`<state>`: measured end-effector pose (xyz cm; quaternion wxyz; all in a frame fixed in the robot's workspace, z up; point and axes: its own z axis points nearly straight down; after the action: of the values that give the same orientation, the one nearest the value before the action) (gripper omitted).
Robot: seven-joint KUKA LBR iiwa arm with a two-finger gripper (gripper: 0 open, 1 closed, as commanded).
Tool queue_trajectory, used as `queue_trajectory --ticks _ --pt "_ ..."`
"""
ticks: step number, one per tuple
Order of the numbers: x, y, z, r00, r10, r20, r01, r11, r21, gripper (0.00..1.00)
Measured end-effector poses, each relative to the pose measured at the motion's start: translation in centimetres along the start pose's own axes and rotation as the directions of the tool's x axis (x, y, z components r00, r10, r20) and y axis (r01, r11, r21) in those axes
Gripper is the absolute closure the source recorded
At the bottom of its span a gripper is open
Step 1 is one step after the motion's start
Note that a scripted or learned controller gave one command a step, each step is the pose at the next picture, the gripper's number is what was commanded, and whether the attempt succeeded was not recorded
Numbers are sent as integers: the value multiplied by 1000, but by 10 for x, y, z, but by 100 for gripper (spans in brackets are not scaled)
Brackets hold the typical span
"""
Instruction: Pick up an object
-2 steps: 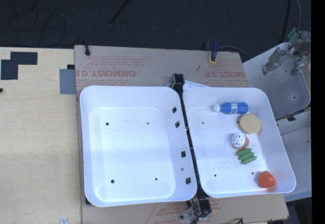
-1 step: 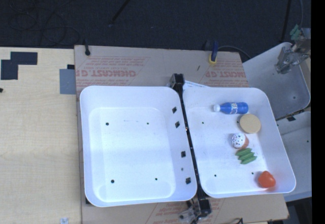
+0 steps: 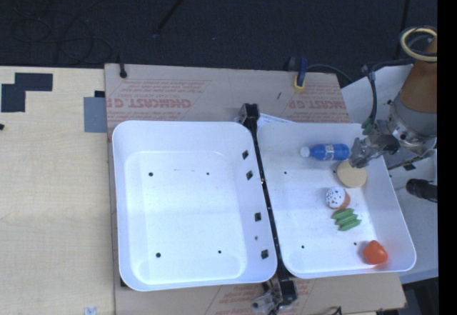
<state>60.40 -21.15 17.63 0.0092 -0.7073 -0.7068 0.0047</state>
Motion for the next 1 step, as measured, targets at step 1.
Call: queue_trajectory --ticks 1 --pt "-2 4 -10 1000 0 6 0 1000 -18 0"
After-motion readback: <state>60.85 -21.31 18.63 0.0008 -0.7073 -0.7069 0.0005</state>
